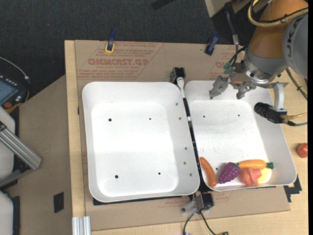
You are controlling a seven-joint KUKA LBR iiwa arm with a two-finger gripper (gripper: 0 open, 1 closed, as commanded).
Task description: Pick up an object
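My gripper (229,90) hangs over the far edge of the right bin (230,126), its two grey fingers spread apart with nothing between them. Toy foods lie along that bin's near edge: an orange sausage (208,172), a purple grape bunch (228,172), an orange carrot (254,164), a red piece (249,176) and a yellow piece (264,176) beside it. The gripper is well above and behind these, at the opposite end of the bin.
The left bin (134,136) sits beside the right one, joined by a black strip (188,126). A small red object (303,150) lies on the bench right of the bins. A black cable and connector (269,112) trail from the wrist over the bin's right rim.
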